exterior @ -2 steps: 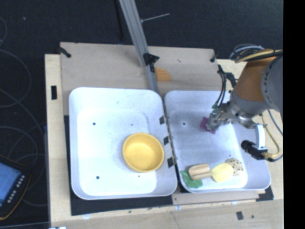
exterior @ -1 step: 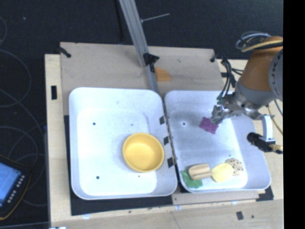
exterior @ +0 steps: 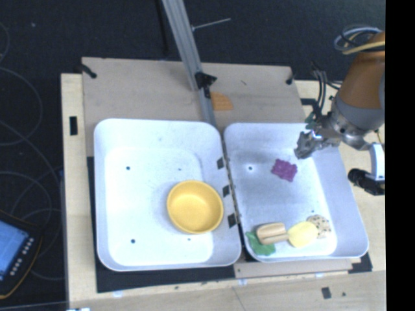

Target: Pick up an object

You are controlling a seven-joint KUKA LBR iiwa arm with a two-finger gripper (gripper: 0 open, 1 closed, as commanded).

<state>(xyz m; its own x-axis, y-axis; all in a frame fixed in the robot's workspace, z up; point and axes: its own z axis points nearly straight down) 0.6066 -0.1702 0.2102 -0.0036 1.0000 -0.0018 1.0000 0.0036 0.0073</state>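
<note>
In the camera view, two shallow white plastic bins with rounded corners are seen side by side on a pale wooden bench (exterior: 162, 86). A smooth round yellow bowl (exterior: 194, 206) sits low in the left bin (exterior: 123, 148). In the right bin (exterior: 337, 206), a small bumpy purple block (exterior: 284, 169) lies near the centre; a tan cylindrical piece (exterior: 271, 232), a yellow rounded lump (exterior: 301, 234), a speckled beige piece (exterior: 318, 223) and a green leaf-like scrap (exterior: 262, 246) are clustered at the lower edge. No writing can be read. The dark claw (exterior: 303, 148) hangs at the upper right of that bin, just beside the purple block; whether it is apart or together cannot be told, and nothing is seen in it.
</note>
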